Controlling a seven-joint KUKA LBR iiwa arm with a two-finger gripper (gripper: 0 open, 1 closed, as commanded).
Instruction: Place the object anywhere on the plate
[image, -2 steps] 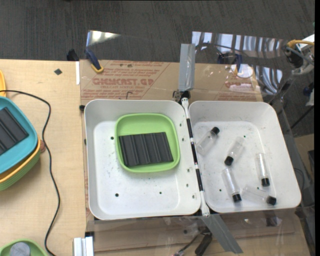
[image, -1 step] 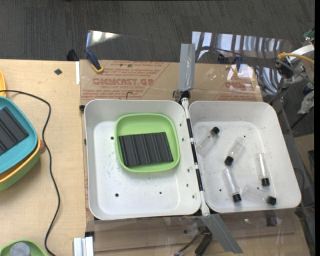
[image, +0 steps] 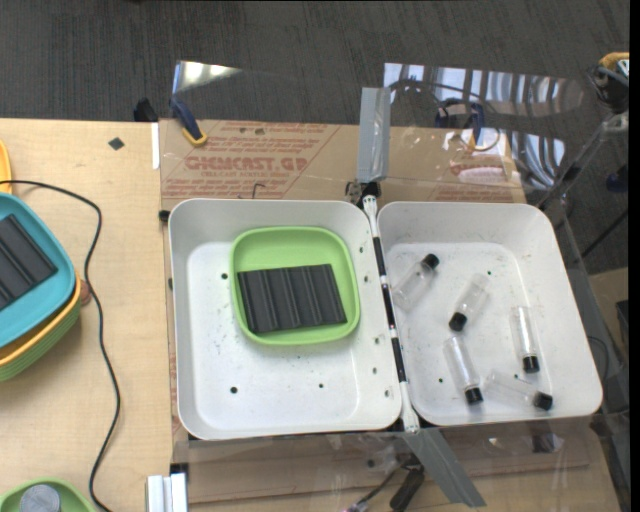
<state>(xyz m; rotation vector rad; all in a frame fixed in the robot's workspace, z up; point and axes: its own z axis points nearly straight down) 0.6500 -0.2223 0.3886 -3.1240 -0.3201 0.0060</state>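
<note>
vials (image: 467, 305) with black caps lie scattered in the right bin (image: 560, 250), five of them, clear and mostly apart; two near the front edge almost touch. each looks light, rigid, smooth and likely to roll or slip, perhaps brittle. a pinch across the middle of the barrel, square to its length, seems safest. the green plate (image: 340, 250) sits in the left bin (image: 200, 380), carrying a dark ribbed pad (image: 292, 298). the gripper's state cannot be told.

You see even, bright overhead light: soft shadows inside both white bins (image: 190, 330), glare on the clear panel (image: 480, 100) at one o'clock, focus slightly soft.
</note>
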